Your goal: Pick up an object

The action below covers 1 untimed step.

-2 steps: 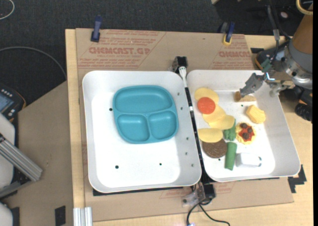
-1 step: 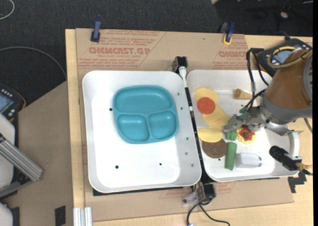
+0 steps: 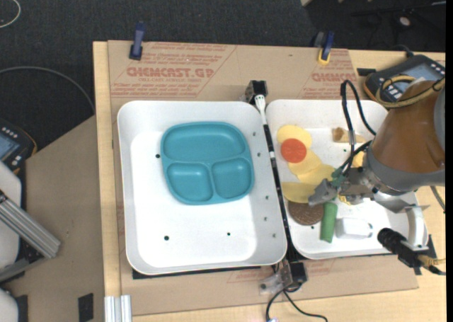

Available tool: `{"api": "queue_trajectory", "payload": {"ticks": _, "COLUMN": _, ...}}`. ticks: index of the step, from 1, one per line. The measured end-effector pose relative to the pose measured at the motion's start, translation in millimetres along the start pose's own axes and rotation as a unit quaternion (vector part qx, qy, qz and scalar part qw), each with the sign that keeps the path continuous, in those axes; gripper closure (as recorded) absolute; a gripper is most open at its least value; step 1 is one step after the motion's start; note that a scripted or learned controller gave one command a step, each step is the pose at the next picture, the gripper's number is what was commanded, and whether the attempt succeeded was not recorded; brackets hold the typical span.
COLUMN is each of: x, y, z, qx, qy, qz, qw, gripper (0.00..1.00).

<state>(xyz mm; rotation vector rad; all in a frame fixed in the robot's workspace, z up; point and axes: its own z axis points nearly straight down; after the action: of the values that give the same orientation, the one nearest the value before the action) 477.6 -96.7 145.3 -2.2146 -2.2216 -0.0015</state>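
On your left sits the left bin [image 3: 141, 193], and in its upper half lies a teal divided plate [image 3: 207, 162], flat, with one wide compartment above two smaller ones. The black clamp strip [image 3: 270, 165] runs between the two bins, where their rims meet.

Just across it, in the right bin [image 3: 311, 248], you have a cluster near the left wall: a yellow piece [image 3: 301, 165] with an orange-red round object [image 3: 294, 150] resting on top of it, and below them a dark brown disc [image 3: 304, 214]. A green cylinder [image 3: 328, 221] lies just beside that disc, nearly upright in the view. A white object [image 3: 355, 228] sits next to the cylinder on its right, and a small tan block [image 3: 339, 133] lies near the bin's far rim.

The gripper [image 3: 327, 192] hangs over the yellow piece, just above the top end of the green cylinder. It looks unladen, though at this angle you cannot tell how the fingers are set. The arm [image 3: 407, 144] fills the bin's right side.
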Motion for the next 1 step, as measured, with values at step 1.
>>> {"api": "queue_trajectory", "payload": {"ticks": 1, "x": -3.0, "y": 1.9, "z": -7.7, "qx": -0.002, "qy": -0.002, "qz": 0.002, "qw": 1.0000, "gripper": 1.00}}
